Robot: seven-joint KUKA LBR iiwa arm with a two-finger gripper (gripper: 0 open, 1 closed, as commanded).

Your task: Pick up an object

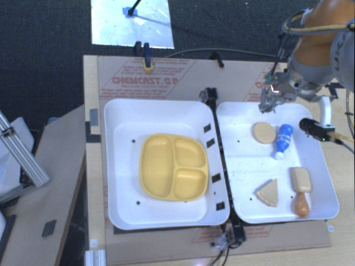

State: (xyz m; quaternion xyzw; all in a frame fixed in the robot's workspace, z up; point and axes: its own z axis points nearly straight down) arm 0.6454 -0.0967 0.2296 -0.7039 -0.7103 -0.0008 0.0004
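Highest over the bench, the arm enters from the right, its orange band above the wrist. The gripper hangs over the far left corner of the right bin, above bare bin floor. Whether it is released or clenched cannot be determined. No object is seen in its grasp.

Nearest the gripper, just toward the camera, a round tan disc lies flat. A blue bottle lies on its side just to the right of the disc, white cap toward the camera. Further toward the near edge lie a tan wedge and, to its right, a pale tan block with an orange-brown oval piece at its near end.

Black clips run along the seam between the bins. The left bin contains a yellow divided tray with three compartments, lying flat. Both bins rest on a printed board. Beyond it, a silver sheet lies on dark carpet.
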